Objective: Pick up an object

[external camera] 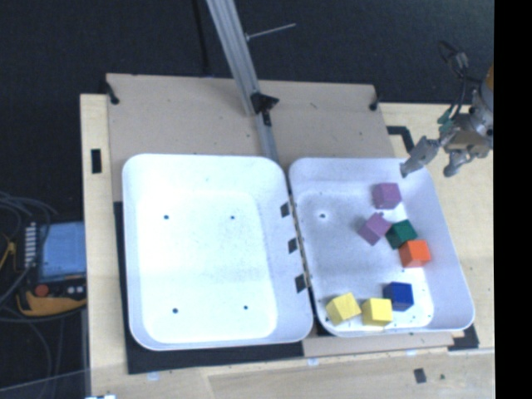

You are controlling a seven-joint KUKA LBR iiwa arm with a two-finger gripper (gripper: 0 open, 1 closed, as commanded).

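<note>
We see our hand [435, 164] as grey metal with two pale fingers, dark cables looping at twelve o'clock above it.

Two white bins [204, 166]; seven blocks: two purple [385, 194], two yellow [342, 308], one green [401, 232], one orange [415, 253], one blue [399, 294]

Pale wooden bench on a dark floor, seen from above.

The light wooden bench top [96, 223] fills the lower part of the frame, with a tan cardboard-coloured sheet [191, 115] laid across its upper middle. Dark speckled carpet floor [100, 23] spans the top of the frame and runs down the left edge. A slanted grey metal rail [237, 48] crosses from top centre. At lower left, a blue box [65, 249] sits among black cables [17, 214].
</note>
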